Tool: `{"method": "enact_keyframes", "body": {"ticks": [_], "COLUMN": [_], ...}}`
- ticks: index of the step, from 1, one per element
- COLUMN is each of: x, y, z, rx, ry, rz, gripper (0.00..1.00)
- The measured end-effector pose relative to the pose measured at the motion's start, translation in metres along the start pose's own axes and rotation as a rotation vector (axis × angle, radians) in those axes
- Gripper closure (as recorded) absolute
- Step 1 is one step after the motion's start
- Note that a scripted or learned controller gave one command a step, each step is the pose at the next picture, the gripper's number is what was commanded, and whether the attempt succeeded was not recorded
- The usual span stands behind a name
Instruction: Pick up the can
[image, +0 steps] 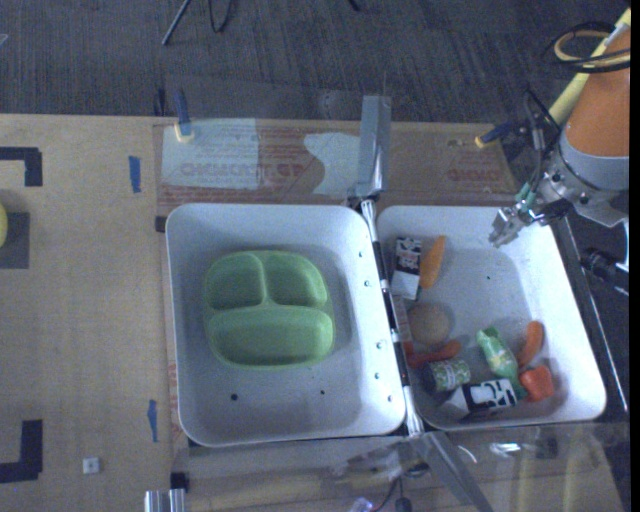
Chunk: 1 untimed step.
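The can is lying on its side near the front of the right bin, wedged between a red pepper, a green bottle and a black-and-white carton. The gripper is parked at the bin's far edge, well apart from it; whether the fingers are wide or closed can't be told. A neighbour could easily get grabbed instead, or the can rolled away.

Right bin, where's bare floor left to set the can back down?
In the right bin, the bare floor runs through the middle and far right, between the orange carrot and the gripper. The near edge is crowded around the can.
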<state>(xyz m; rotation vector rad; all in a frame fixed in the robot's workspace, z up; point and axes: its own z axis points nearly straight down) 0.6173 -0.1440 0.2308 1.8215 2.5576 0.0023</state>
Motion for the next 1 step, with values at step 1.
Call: {"method": "enact_keyframes", "body": {"ticks": [1], "x": [-0.0193], "y": [-0.0388], "z": [-0.038], "rx": [-0.002], "ry": [-0.003], "rz": [0.124], "gripper": [1.0]}}
